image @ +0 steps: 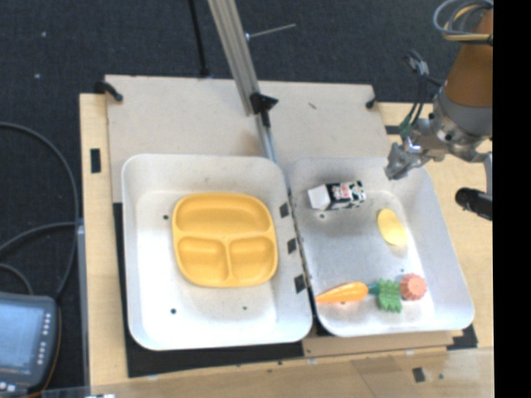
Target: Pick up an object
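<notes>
Carrot beside perhaps broccoli

Both white bins look like matt moulded plastic, scuffed and speckled grey on their floors. The yellow divided tray is smooth plastic with a soft sheen. Below the gripper's dull grey metal, the small carton looks like printed card, and the yellow piece and orange carrot like smooth toy plastic. The bench is pale, matt board.
</notes>
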`<state>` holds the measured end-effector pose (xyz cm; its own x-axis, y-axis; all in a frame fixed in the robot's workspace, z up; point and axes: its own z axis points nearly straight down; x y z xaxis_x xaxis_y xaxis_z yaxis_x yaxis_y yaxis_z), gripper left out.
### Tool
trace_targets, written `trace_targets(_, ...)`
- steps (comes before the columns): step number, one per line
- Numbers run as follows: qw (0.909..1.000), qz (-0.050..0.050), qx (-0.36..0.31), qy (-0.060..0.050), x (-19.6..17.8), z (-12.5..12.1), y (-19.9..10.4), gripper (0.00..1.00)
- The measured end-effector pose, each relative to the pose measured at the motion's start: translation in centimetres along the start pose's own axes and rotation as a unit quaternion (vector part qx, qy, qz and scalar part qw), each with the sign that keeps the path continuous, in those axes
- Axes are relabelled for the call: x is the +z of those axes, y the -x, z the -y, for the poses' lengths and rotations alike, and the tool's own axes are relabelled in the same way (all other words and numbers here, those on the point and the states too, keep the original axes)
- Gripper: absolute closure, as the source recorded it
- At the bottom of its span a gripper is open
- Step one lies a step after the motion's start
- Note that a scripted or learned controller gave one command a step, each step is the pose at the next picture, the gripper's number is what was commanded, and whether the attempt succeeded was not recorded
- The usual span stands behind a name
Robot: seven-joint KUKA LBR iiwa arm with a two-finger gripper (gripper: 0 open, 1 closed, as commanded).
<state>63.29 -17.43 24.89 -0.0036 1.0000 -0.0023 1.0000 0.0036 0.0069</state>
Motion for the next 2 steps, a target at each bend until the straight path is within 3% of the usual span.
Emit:
trace_targets(1, 1.0, 0.0, -0.001, -0.001, -2.3, -0.1, 0.1, 1.0)
trace_targets(2, 1.0, -0.001, -0.001, -0.003, -2.2, -0.1, -5.2, 1.0)
